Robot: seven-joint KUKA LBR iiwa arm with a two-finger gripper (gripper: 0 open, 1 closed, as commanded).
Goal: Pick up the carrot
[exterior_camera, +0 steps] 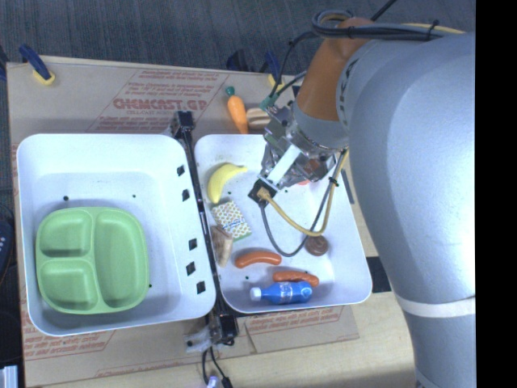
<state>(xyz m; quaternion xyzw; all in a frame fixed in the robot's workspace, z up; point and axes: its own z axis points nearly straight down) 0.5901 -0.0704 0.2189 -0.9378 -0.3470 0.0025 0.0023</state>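
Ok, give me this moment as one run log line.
grey arm: over right white bin | orange carrot with green top: on cardboard, outside bins | pick: not yet done

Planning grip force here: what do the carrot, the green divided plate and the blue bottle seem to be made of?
Carrot: likely moulded plastic, smooth, uniform orange with a green tip; could be rubber.
Green divided plate: plastic, matte, even colour, softly rounded rims.
Blue bottle: probably plastic, white cap, faint sheen; too small to be sure.
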